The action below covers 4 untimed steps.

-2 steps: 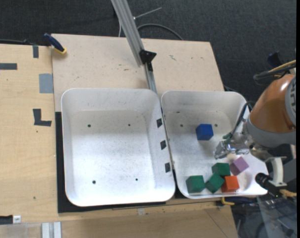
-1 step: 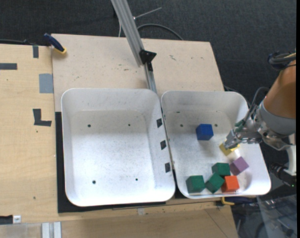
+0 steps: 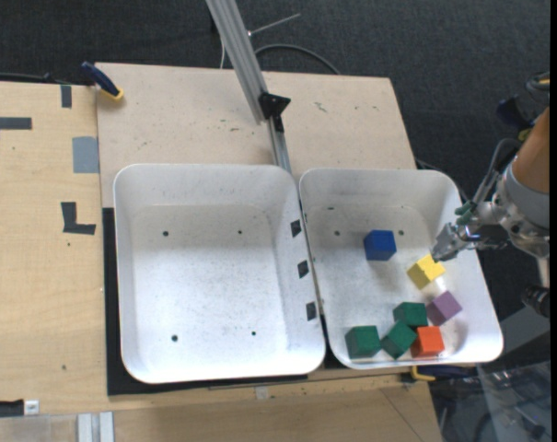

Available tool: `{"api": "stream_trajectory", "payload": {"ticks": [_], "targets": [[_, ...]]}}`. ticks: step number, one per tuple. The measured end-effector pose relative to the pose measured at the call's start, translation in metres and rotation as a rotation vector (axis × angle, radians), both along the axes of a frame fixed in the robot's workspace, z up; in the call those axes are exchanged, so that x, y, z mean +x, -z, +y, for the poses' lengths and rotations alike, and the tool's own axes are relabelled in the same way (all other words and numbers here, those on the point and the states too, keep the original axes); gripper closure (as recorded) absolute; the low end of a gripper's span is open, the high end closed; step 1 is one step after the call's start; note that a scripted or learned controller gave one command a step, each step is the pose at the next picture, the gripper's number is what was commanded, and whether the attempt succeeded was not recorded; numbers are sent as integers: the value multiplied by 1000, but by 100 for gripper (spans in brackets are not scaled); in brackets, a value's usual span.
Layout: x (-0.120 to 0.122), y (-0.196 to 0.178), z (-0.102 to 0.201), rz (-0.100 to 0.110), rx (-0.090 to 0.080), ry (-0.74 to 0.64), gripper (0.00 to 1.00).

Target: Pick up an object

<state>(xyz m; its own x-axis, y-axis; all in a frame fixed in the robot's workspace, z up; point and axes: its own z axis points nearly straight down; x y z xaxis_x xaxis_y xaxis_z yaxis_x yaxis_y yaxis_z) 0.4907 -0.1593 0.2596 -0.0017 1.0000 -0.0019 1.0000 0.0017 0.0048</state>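
Holding seven blocks — right bin (image 3: 352,184) | left bin (image 3: 204,178) bare | gripper (image 3: 446,250) — grip state unclear

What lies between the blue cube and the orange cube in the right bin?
In the camera view, one green cube lies between the blue cube and the orange cube; the rest is bare white bin floor.
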Motion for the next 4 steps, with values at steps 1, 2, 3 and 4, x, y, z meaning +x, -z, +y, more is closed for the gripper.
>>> {"api": "stream_trajectory", "payload": {"ticks": [1,2,3,4], "targets": [[14,14,50,7,3,-4,100],[34,28,98,7,3,-4,100],[45,23,155,6,4,-5,100],[65,33,198,6,2,-4,100]]}}
